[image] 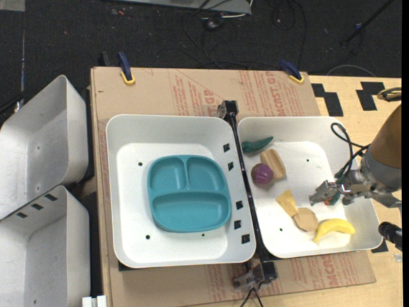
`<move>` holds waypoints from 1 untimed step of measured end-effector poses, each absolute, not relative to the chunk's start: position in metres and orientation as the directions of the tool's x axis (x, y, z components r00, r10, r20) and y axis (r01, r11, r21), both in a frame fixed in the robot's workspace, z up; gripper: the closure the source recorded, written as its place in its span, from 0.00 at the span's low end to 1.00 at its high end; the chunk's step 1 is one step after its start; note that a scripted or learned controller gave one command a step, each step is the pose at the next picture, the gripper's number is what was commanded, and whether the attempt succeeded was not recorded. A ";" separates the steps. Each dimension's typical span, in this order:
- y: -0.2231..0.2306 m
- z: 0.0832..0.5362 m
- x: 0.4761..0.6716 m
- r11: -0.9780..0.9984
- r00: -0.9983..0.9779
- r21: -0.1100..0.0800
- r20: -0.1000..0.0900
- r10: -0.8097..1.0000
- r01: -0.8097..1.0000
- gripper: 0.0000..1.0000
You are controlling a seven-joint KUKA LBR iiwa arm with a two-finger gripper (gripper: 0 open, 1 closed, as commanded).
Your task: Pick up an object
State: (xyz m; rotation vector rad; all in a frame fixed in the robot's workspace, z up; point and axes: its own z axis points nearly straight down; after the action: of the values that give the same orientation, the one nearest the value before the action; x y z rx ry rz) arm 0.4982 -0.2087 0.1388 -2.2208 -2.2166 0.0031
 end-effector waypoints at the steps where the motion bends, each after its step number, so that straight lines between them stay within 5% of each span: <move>1: -0.209 0.151 0.500 -0.001 0.001 0.001 -0.001 1.000 1.000 1.00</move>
State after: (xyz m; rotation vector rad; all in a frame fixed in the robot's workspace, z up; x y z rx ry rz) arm 0.4995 -0.2090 0.1515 -2.2239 -2.2209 -0.0006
